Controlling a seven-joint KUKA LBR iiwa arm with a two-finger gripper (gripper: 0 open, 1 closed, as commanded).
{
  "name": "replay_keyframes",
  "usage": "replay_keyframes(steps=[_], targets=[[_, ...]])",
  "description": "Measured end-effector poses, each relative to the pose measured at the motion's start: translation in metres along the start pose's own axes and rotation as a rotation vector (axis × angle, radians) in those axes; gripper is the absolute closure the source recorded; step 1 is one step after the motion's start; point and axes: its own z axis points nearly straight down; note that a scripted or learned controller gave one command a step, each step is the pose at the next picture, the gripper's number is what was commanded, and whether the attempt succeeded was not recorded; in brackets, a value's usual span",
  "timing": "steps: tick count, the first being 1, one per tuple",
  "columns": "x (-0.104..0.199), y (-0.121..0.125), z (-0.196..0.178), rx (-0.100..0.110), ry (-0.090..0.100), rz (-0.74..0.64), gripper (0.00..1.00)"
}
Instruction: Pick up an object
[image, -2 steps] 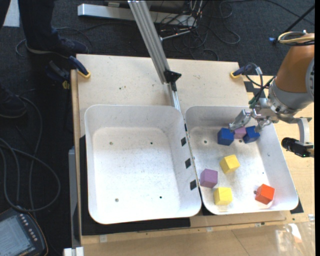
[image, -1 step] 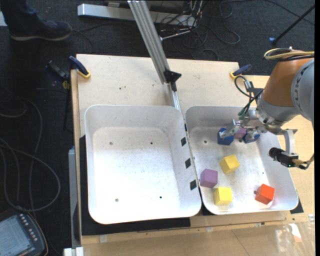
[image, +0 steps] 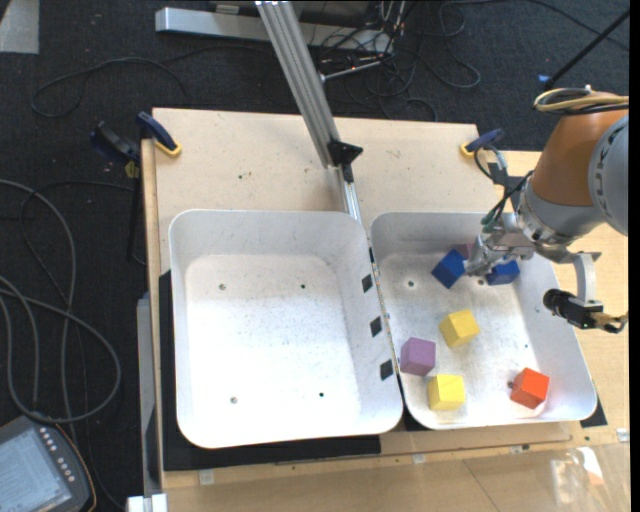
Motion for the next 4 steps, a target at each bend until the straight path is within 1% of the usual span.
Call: replay_keyframes(steps=[1,2,3,4], targets=[[-0.01,0.0,-0.053,0.0,-0.001,0.001,1.0],[-0.013,0.012,-0.106,-0.001,-0.001,-0.001,1.0],[-0.013,0.014,-0.128,0.002,0.0,-0.002,1.0],[0.038,-0.01,-0.115,0.01,0.004,-0.005,1.0]])
